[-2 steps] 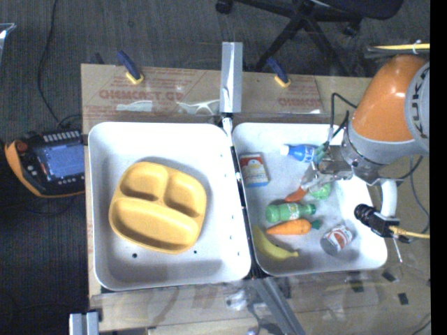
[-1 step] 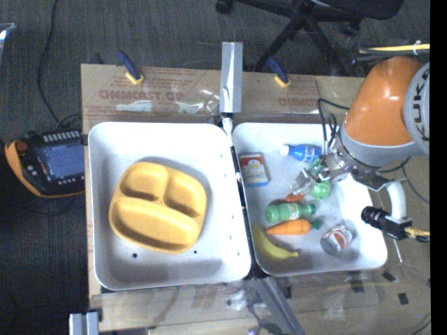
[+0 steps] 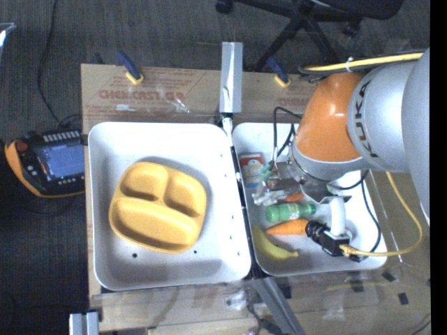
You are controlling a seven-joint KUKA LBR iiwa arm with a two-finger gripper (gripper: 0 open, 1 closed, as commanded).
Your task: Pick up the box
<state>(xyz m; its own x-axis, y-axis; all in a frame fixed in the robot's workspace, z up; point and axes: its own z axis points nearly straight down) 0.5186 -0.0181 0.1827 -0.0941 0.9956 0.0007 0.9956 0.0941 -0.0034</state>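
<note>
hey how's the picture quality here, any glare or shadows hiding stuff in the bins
Camera view: even, soft lighting, mild blur overall. The arm covers and shades the right bin, so the box is partly obscured. The yellow tray in the left bin is clear, with slight sheen.

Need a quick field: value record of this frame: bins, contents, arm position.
left bin: holds yellow divided tray
right bin: carrot, banana, green bottle, red-and-white box
box position: far-left part of right bin, beside the divider
arm: reaches in from the right, wrist over the right bin
gripper: low among the items, just right of the box
box held: not visible between fingers
</note>
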